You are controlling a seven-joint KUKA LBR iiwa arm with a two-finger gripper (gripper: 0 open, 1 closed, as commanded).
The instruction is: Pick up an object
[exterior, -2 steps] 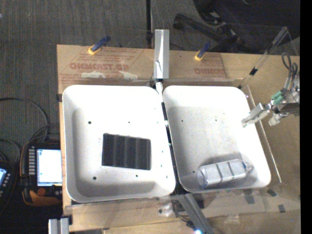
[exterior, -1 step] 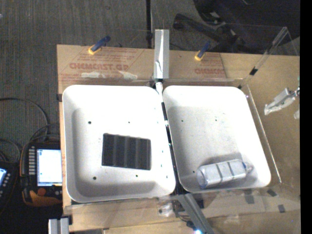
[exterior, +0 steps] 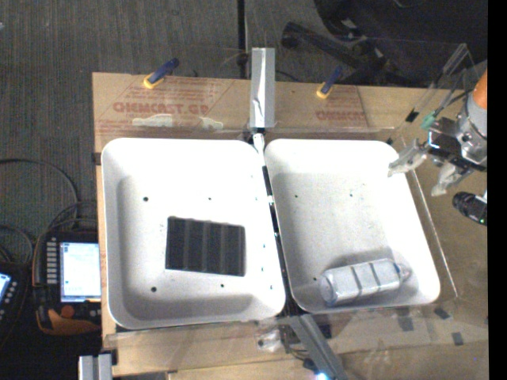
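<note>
A: So, where is the gripper at this moment?

B: Over at the right of the camera view. The translucent two-finger gripper (exterior: 428, 165) sits just past the upper right corner of the right shallow white plastic bin (exterior: 348, 172), with one pale finger (exterior: 404, 159) reaching over that bin's rim. Nothing lies between the fingers, and they stand a little apart.

A: And the arm behind it?

B: The grey arm with the orange band (exterior: 478, 109) comes in from the right edge, above the bench.

A: Which things could it pick up?

B: Two. A silvery clear-wrapped packet with three blocks inside (exterior: 366, 279) lies in the right bin, near its lower edge, slightly tilted, well apart from the gripper. A flat black ribbed rectangular block (exterior: 205, 246) lies in the left shallow white plastic bin (exterior: 135, 172), around the middle of its floor.

A: How do the bins sit?

B: Side by side, touching along their inner edges, on a brown cardboard-covered bench (exterior: 182, 105). Two blue-and-yellow clamps (exterior: 160, 73) grip its far edge
</note>
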